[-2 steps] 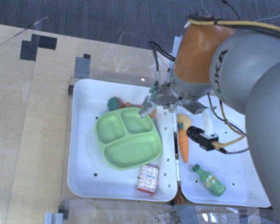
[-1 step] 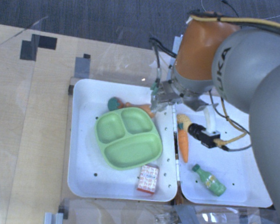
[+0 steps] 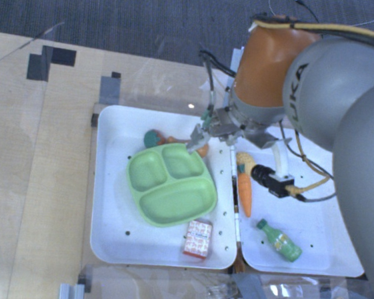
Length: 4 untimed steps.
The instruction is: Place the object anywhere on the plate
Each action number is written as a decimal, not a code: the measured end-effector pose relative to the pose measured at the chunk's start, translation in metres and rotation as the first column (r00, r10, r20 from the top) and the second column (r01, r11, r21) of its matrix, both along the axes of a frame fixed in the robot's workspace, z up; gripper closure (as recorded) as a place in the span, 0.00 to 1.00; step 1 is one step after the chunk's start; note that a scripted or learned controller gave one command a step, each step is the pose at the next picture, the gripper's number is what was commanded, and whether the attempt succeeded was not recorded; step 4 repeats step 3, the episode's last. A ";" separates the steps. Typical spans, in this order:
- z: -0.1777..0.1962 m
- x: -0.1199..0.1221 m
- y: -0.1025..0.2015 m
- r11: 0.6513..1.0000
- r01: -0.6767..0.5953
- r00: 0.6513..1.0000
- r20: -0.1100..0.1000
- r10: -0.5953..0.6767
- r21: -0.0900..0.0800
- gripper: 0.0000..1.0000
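A green divided plate lies in the left white bin. My gripper hangs over the plate's far right rim, under the orange wrist band. Just behind the plate's far edge sit a small teal object and an orange-brown object. Another orange bit shows right beside the gripper tip, and I cannot tell whether it is held.
A small red-and-white carton lies in the left bin, in front of the plate. The right bin holds a corn cob, a carrot and a green bottle. The arm covers that bin's far right part.
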State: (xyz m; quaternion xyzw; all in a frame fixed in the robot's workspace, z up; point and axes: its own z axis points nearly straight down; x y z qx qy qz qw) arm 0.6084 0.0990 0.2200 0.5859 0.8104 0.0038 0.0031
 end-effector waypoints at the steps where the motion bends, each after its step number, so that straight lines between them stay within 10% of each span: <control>1: 0.012 0.002 0.001 1.000 -0.004 1.000 0.006 0.004 0.002 1.00; 2: -0.035 -0.043 -0.067 1.000 0.010 1.000 -0.006 -0.010 -0.002 1.00; 3: 0.031 -0.083 -0.170 0.992 -0.126 0.992 0.001 0.126 -0.005 1.00; 4: 0.031 -0.083 -0.170 0.992 -0.126 0.992 0.001 0.126 -0.005 1.00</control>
